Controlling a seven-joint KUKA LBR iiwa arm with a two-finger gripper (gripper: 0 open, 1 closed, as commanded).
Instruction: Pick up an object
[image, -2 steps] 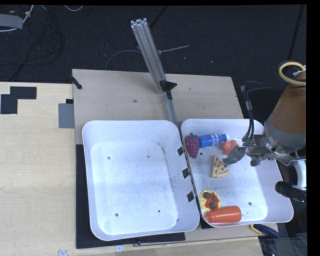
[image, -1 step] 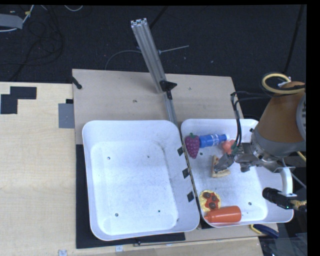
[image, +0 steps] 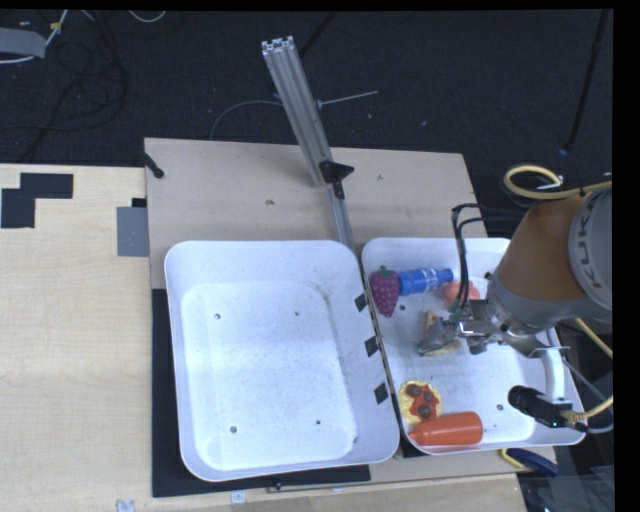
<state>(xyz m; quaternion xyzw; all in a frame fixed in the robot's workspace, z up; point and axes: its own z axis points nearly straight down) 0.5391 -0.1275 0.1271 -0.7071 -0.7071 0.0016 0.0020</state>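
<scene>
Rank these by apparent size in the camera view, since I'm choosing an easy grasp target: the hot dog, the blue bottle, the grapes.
1. hot dog, largest.
2. blue bottle, slightly shorter and thinner.
3. grapes, smallest.
The first two look close; all lie in the right bin.

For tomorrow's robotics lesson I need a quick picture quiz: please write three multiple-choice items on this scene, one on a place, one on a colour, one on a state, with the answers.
1. Where do the toys lie?
A. in the left bin
B. in the right bin
C. on the bench outside the bins

2. What colour is the bottle?
A. blue
B. green
C. black

3. How does the sausage sit?
A. standing upright
B. held up by the arm
C. lying flat on the bin floor

Answers:
1 B, the toys all lie within the right bin.
2 A, the bottle beside the grapes is blue.
3 C, the sausage lies flat near the bin's front rim, apart from the gripper.
</scene>
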